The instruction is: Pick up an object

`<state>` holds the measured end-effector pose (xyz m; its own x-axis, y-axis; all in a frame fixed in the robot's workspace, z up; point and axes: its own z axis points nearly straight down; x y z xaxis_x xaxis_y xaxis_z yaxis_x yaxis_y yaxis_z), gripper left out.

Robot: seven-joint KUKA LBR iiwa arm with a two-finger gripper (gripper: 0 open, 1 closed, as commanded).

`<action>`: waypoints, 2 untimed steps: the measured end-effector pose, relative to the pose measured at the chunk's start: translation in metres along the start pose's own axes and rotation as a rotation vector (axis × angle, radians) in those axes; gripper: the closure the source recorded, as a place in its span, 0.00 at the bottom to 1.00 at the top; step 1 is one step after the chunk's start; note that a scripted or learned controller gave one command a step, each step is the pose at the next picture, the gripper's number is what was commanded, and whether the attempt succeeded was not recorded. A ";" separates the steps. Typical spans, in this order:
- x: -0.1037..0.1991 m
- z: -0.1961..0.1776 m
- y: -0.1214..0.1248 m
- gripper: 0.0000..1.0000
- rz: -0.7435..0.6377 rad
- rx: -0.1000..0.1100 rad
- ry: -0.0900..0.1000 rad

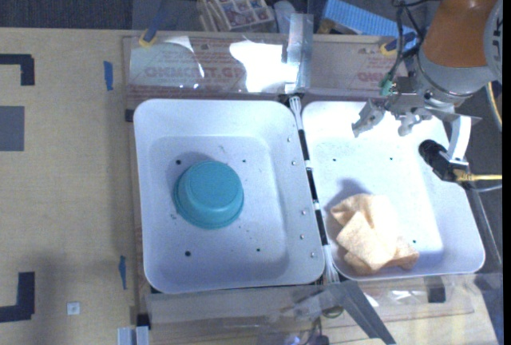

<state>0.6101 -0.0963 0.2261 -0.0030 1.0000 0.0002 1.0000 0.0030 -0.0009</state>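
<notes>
Below the metal pincer we see a soft, crumpled yellow cloth; leftward, a smooth matt teal plastic bowl in glossy white bins.

mirrored red lettering on clear panel behind bins, unreadable; no other text legible.

Two bins — one bowl, one cloth.

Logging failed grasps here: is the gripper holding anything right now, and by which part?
Nothing is held. The gripper is open above the right bin, apart from the yellow cloth; the teal bowl lies in the left bin.
</notes>
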 end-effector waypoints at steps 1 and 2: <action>-0.015 0.058 -0.050 0.00 -0.079 -0.001 0.000; -0.012 0.138 -0.071 0.00 -0.027 -0.011 0.000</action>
<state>0.5392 -0.1085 0.0885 -0.0300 0.9996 -0.0002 0.9995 0.0300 0.0097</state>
